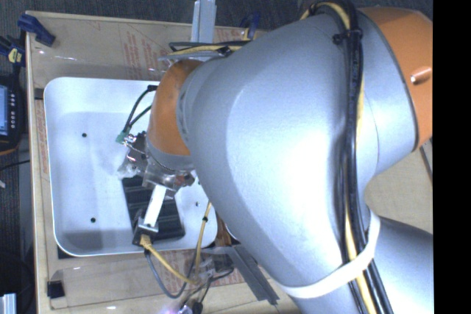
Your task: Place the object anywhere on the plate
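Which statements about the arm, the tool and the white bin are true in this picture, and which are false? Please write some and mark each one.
1. The tool is over the floor of the white bin. True.
2. This bin is red. False: it is white.
3. The arm has an orange band above the wrist. True.
4. The arm reaches in from the view's left. False: it comes in from the view's right.
5. A blue clamp sits at the far corner of the bench on the view's left. True.
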You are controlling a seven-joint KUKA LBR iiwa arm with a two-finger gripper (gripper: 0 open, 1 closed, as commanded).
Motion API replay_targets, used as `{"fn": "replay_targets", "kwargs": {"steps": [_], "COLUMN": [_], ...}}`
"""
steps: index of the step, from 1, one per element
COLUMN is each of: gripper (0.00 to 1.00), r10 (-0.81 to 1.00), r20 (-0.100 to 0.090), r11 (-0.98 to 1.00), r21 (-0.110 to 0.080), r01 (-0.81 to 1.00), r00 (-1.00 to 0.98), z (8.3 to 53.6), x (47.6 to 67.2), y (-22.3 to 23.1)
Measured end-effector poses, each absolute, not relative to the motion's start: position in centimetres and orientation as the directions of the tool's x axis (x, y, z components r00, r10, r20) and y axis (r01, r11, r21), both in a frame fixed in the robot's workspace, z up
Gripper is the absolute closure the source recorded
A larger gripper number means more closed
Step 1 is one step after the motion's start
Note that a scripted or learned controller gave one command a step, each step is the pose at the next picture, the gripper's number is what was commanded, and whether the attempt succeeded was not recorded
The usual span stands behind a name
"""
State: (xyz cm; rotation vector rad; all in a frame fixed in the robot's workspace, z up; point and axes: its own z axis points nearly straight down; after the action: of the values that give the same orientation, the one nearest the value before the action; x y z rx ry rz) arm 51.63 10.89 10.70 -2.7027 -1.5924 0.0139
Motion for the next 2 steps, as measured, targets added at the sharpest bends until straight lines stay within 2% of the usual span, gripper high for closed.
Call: {"fn": "replay_targets", "kwargs": {"steps": [2], "gripper": [0.0], "r10": [0.875], "r20": [-0.005], "r11": [-0.485], "r21": [-0.008], "r01": [0.875], "r00": [0.485], "z": [10.7], "x": [51.63], "y": [10.9]}}
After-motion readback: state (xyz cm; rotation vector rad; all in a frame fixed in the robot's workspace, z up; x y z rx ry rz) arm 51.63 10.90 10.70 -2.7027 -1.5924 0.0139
